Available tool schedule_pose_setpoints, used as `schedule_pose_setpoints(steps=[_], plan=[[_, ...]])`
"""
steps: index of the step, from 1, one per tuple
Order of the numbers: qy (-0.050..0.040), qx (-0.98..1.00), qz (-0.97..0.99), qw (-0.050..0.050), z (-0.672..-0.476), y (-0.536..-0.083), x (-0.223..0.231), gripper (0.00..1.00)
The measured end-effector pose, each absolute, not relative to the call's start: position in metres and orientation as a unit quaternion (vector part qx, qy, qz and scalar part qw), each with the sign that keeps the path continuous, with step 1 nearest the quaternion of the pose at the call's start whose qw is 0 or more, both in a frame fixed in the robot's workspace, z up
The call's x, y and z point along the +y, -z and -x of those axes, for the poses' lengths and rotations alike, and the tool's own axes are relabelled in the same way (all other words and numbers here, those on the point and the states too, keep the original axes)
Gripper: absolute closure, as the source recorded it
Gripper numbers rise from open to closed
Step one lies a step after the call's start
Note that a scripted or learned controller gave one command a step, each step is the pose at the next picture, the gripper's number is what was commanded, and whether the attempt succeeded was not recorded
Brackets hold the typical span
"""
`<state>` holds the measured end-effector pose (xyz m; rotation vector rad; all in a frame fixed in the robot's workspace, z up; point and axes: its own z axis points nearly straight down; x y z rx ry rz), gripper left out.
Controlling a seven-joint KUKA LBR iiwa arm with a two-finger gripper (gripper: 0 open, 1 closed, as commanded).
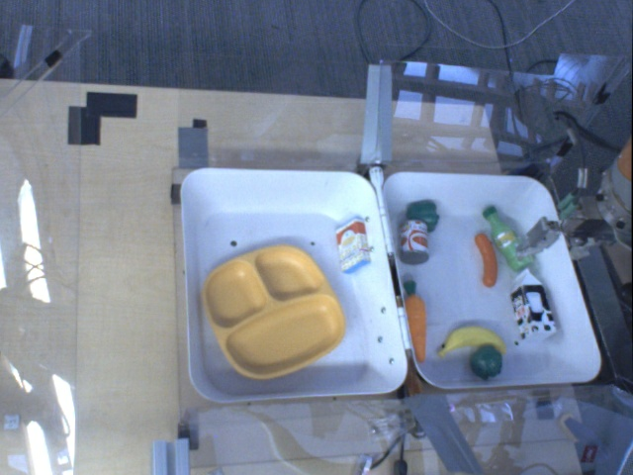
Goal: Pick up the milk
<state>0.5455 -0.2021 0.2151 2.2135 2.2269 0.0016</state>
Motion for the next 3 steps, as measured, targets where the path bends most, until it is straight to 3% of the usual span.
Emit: schedule_pose_setpoints(steps=[1, 2, 3], plan=[[-0.0022, 0.696, -0.718, 0.003, -0.523, -0.098, -0.204, 0.00], [-0.0028, 0.697, -0.717, 0.004, -0.525, -0.108, -0.204, 1.00], [-0.0011, 0.692, -0.722, 0.002, -0.504, -0.175, -0.166, 1.00]])
